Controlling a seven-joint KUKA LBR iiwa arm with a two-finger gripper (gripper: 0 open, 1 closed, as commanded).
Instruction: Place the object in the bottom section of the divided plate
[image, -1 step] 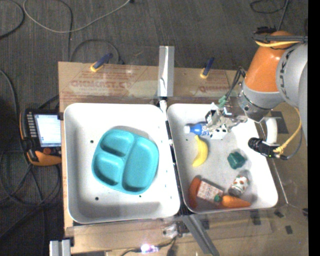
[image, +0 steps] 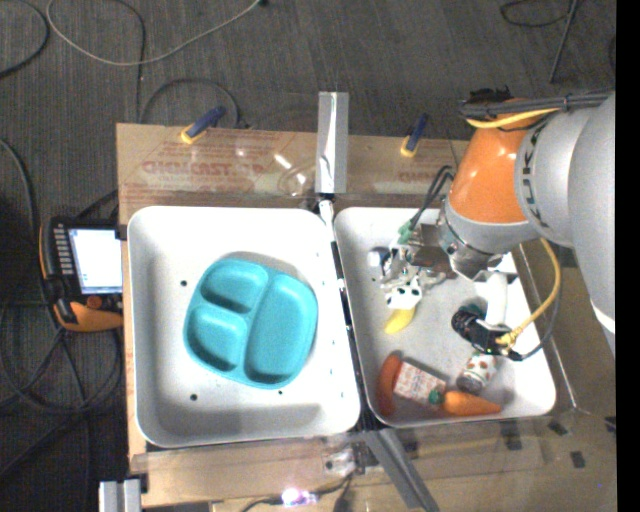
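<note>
Tool (image: 402, 262) sits low in right bin (image: 540, 395), upper centre-right of frame, just above black-and-white toy (image: 404, 296) and banana (image: 399, 321). Cannot tell whether tool is open, closed or gripping. Blue divided plate (image: 252, 319) lies in left bin (image: 160, 400), nothing in its sections. Judgement: confirm firm grip before lifting, clear wall between bins, release low over plate's bottom section.

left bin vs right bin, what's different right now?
The left bin carries one thing, a teal divided plate; the right bin carries several small items, among them a carrot and a yellow piece. The arm's hand is over the right bin, not the left bin. Both are shallow and white.
</note>
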